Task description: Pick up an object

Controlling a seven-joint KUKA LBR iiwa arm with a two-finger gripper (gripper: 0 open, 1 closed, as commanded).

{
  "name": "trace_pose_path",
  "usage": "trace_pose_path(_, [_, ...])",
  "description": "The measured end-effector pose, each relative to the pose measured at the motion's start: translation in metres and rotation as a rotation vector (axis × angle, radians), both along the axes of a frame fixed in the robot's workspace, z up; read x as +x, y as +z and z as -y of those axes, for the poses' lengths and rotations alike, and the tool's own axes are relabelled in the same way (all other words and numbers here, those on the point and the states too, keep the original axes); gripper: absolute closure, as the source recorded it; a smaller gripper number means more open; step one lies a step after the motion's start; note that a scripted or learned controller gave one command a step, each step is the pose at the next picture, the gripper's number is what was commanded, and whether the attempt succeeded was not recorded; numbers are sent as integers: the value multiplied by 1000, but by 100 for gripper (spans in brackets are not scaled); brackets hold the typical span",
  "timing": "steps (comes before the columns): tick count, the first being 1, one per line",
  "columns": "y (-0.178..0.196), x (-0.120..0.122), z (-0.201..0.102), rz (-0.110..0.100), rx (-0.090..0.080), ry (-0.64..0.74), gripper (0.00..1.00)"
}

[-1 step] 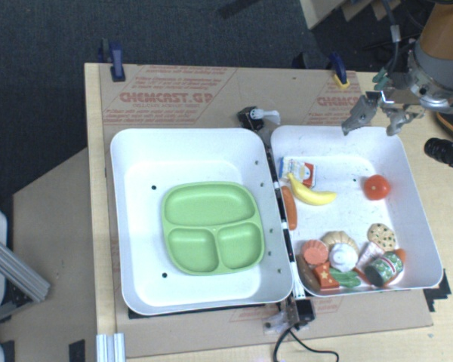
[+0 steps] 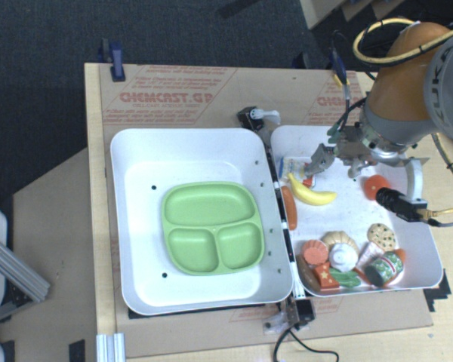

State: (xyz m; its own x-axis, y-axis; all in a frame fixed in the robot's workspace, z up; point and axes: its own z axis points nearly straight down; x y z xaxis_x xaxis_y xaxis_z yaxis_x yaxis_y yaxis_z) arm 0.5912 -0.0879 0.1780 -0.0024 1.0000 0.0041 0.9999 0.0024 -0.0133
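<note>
In the right white bin (image 2: 430,266) my gripper (image 2: 337,164) hangs over the back half, open, with nothing between its fingers. A yellow banana (image 2: 312,194) lies just below and left of the left finger (image 2: 318,159). An orange-red sausage-shaped piece (image 2: 289,208) lies along the bin's left wall. To the right of the gripper sits a red-orange round piece (image 2: 374,185). A speckled cookie (image 2: 381,236) and a heap of several small food toys (image 2: 340,261) fill the front of the bin.
The left white bin (image 2: 136,164) holds a green divided plate (image 2: 211,227). A small blue and white packet (image 2: 290,164) lies at the right bin's back left corner. The grey and orange arm (image 2: 408,74) comes in from the upper right.
</note>
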Motion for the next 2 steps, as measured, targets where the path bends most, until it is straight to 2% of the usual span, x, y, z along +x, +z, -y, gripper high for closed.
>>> trace_pose_path(1, [-98, 8, 5, 11, -4, -4, 0])
trace_pose_path(2, [-83, 9, 4, 16, -4, -4, 100])
